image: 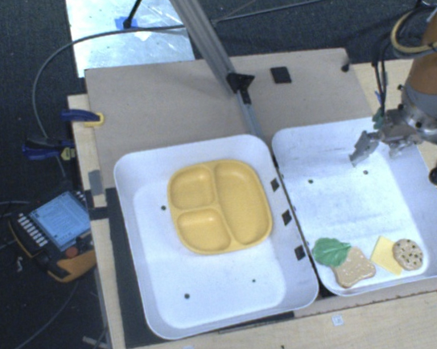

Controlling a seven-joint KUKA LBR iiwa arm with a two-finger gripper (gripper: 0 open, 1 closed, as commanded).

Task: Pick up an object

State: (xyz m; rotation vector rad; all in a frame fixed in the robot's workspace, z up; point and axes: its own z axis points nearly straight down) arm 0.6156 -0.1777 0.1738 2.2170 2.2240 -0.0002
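Task looks barely begun: nothing is lifted yet, as far as the view shows. Grasp and lift are both left to do.

Largest first. The bench carries two white bins side by side. The left bin holds a yellow divided plate, sitting toward that bin's far half w/ bare floor on its near side. The right bin is the landmark here: its far and middle floor are bare, and the small items crowd its near edge.

The arm reaches in over the right bin's far-right corner. Its pincer hangs above the bin's far part, well apart from the items; the fingers look spread, w/ nothing between them.

Candidates, all along the right bin's near wall: a green leaf nearest the wall shared w/ the left bin, a toast slice touching it, a cheese wedge just beside, then a cookie toward the near-right corner.

Room, as a judgement: plenty of open floor btwn pincer and items for the approach. The tight spot is the near rim; the items sit close to it and to each other, so fingers closing there could knock the wall or a neighbour. The cookie or leaf, at the row's ends, seem the easier picks.
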